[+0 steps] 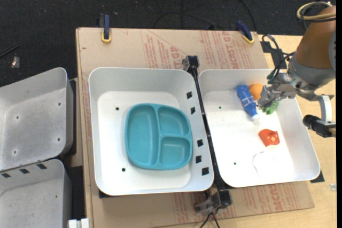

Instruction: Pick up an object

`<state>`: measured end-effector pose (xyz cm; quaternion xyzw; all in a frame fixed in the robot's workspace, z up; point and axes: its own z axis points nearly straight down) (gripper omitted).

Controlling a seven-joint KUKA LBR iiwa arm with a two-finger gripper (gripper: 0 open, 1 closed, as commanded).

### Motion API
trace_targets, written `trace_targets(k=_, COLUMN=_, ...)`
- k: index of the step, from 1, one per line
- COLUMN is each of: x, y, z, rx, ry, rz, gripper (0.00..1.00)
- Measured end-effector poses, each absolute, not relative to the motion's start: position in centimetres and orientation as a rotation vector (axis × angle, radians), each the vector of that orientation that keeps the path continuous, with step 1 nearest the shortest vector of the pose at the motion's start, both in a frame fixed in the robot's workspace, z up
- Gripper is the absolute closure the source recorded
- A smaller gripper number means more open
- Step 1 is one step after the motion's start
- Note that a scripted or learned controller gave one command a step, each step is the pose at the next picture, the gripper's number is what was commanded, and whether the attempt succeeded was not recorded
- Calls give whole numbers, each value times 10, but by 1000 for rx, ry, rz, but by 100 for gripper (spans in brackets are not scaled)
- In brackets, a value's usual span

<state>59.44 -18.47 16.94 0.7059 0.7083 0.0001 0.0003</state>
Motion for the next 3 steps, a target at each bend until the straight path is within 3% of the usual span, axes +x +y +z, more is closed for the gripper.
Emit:
trace_targets(k=2, x=608, y=-182, z=261, rx=2216, ry=2224, rz=0, gripper=100)
trace_targets(k=3, x=600, y=-124, z=262, rx=2216, ry=2235, rz=-3, gripper=100)
